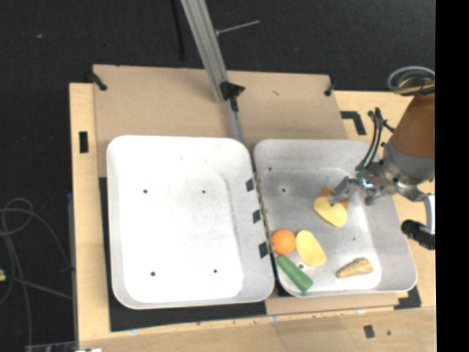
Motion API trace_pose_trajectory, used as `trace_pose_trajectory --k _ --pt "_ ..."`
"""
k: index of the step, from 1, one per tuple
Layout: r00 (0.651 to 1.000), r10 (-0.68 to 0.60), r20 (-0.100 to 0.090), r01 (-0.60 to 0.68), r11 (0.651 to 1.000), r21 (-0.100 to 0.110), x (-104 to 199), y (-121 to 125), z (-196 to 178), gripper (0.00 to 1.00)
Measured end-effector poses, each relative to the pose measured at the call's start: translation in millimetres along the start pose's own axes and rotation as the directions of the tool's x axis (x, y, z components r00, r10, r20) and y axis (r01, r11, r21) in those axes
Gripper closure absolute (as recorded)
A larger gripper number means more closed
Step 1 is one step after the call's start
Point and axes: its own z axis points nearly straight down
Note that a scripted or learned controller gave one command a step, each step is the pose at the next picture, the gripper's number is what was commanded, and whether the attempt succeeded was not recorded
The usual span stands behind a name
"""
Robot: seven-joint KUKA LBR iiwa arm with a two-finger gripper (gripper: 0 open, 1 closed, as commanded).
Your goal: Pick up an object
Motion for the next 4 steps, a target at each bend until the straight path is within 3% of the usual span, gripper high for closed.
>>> trace_pose_trajectory --k 1,2,4 --pt "1.0 0.003 0.001 -0.003 1.0 -0.008 -2 2 31 0.0" --pt "1.0 0.006 0.002 -0.006 1.0 -0.015 -3 3 17 1.0" --pt "1.0 -0.005 0.002 0.005 1.0 -0.014 7 4 -108 1.0"
